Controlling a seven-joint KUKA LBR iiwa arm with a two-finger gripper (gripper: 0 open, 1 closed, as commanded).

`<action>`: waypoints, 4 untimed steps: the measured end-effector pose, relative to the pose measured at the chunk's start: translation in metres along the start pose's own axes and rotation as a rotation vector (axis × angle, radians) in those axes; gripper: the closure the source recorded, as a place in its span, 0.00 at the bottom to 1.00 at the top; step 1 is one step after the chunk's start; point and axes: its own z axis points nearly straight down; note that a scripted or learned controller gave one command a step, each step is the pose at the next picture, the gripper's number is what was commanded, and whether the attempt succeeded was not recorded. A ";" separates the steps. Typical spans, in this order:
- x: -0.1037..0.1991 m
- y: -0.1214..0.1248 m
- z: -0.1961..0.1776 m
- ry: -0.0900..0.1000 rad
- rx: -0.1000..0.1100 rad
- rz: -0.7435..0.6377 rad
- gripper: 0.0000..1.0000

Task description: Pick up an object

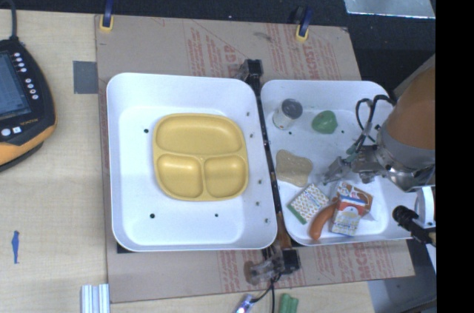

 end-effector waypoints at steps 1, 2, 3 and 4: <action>0.062 0.071 -0.029 0.000 -0.002 -0.001 0.00; 0.023 0.009 0.020 -0.001 -0.002 -0.002 0.00; -0.053 0.043 -0.009 -0.001 -0.004 0.002 0.00; 0.016 0.131 0.020 0.001 -0.003 0.000 0.00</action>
